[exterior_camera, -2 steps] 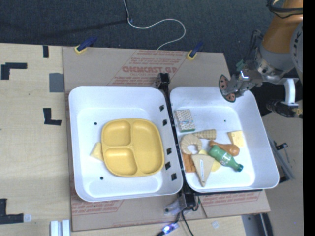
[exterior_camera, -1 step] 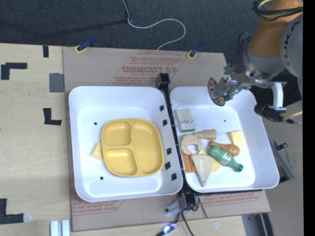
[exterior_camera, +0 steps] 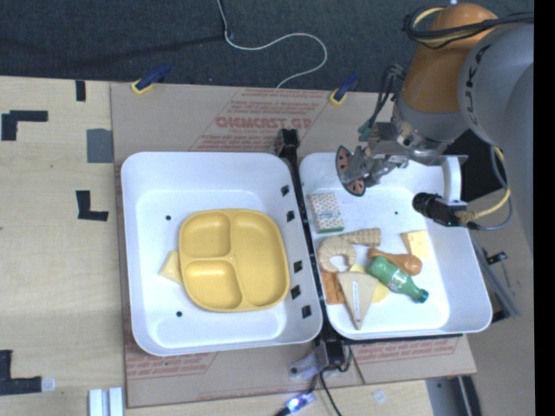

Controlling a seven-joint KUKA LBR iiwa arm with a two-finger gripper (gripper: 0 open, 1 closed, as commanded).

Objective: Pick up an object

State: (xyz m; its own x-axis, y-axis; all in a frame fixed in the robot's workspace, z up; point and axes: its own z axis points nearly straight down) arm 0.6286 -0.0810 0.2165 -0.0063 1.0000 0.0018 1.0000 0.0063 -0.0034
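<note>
fingers (exterior_camera: 372,165) pinch a brown spotted disc (exterior_camera: 350,171) above right bin (exterior_camera: 438,315).

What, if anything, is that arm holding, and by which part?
Cannot tell: the end effector hangs over the right bin's far corner, its tip too blurred.

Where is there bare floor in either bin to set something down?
Left bin: bare strips along the far wall above the yellow divided plate and along the near wall below it. Right bin: a bare patch between the gripper and the green bottle. The right bin's near-left part is crowded by the toy food pile.
</note>
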